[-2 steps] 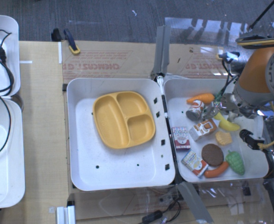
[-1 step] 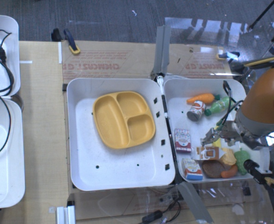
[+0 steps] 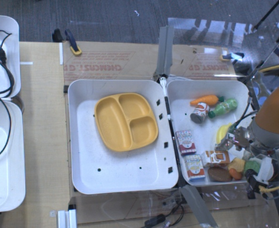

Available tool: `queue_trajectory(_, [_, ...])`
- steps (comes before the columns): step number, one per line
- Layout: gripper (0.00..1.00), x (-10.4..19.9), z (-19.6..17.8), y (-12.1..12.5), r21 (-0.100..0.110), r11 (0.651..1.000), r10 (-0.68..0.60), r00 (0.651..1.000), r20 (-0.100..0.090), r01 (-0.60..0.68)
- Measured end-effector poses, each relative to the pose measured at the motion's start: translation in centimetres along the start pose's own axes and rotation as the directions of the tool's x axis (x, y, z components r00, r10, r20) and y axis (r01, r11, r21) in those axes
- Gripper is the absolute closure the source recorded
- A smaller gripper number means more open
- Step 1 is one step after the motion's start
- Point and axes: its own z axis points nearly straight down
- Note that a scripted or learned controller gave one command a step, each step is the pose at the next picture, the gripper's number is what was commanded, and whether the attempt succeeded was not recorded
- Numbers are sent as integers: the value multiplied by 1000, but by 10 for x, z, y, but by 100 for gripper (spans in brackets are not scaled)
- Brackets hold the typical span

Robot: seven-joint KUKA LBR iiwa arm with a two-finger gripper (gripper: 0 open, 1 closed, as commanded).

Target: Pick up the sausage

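Sausage (image 3: 219,174), brown, lies at the near edge of the right bin (image 3: 177,127), beside the 2 small cartons (image 3: 195,167). The gripper (image 3: 230,141) hangs just above it by the banana (image 3: 222,132); whether it's clenched or released, I cannot tell.

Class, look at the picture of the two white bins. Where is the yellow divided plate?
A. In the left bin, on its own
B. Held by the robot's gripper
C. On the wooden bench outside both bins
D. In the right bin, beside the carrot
A: the yellow divided plate lies flat in the left bin with nothing beside it, while the carrot and the other food items sit in the right bin.
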Motion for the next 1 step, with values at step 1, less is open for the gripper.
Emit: queue_trajectory(1, [0, -25, 0, 11, 10, 999, -49, 999, -11, 49])
